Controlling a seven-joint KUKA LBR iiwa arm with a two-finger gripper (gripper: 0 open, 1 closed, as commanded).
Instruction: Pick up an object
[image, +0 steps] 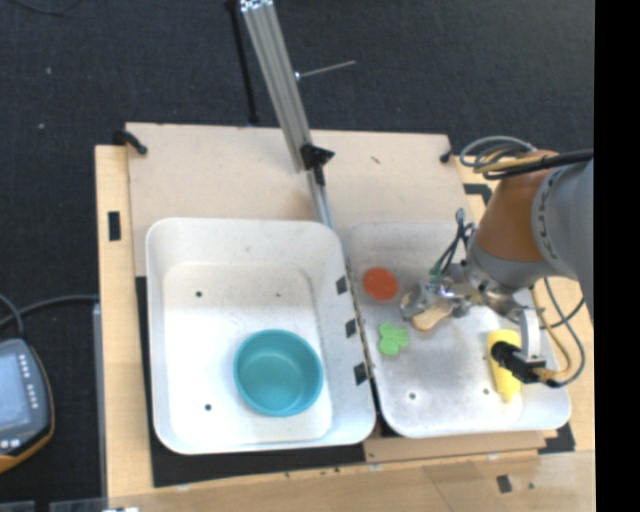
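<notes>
Gripper (437, 300) in right bin (440, 412), at tan piece (428, 320). Jaws: can't tell if apart or together. Center on piece, keep off red disc (380, 283) & green bit (393, 340) to the left.

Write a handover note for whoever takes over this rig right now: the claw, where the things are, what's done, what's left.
Claw: low over the right bin, right at a tan piece; no grasp can be confirmed from this view.
Things: an orange disc and a green piece lie in the right bin, on its left side. A teal bowl sits in the left bin.
Done: claw positioned at the tan piece.
Left: nothing is visibly lifted; secure one object and raise it.
</notes>
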